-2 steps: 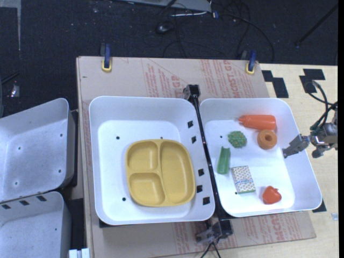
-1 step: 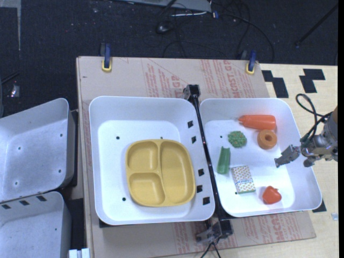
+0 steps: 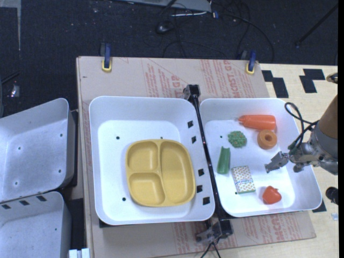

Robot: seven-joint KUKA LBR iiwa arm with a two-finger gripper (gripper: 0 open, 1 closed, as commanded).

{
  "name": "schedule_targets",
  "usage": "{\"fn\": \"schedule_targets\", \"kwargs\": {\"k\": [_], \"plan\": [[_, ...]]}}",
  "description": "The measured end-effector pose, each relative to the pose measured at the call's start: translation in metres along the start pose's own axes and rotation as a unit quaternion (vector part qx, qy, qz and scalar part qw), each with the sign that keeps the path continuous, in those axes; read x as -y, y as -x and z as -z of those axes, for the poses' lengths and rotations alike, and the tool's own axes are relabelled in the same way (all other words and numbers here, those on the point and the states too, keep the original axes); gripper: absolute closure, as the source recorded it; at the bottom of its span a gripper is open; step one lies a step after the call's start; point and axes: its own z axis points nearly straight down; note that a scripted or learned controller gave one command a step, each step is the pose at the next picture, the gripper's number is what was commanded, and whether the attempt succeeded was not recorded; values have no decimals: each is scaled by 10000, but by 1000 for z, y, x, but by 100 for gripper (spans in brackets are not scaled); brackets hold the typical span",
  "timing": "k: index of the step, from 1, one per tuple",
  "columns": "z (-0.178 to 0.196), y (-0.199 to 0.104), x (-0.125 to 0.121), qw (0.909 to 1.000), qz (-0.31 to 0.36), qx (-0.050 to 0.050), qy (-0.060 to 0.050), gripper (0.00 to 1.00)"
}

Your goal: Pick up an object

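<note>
At the front edge of the right bin (image 3: 252,105) lies a small red pepper-like piece (image 3: 271,195), close to the bin's front right corner, with a little patterned box (image 3: 243,179) just to its left. Behind the box a green pod-shaped piece (image 3: 223,160) lies lengthways near the bin's left wall, and a green broccoli-like clump (image 3: 236,139) sits beyond it. Toward the back edge an orange carrot (image 3: 259,122) lies crosswise, with an orange ring (image 3: 267,139) just in front of it. The gripper (image 3: 278,162) reaches in over the right rim and hangs above bare bin floor between the ring and the red piece, touching neither; its dark fingers look slightly parted with nothing between them. The left bin (image 3: 102,144) carries a yellow divided plate (image 3: 160,172) near its middle, three compartments showing. Both bins rest on a cardboard-covered bench (image 3: 140,77).
</note>
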Motion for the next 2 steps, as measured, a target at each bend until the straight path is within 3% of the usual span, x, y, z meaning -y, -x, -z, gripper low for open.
{"fn": "schedule_targets", "kwargs": {"k": [1, 2], "plan": [[12, 0, -1, 10000, 5, 7, 16, 100], [73, -6, -2, 10000, 22, 20, 46, 100]]}}
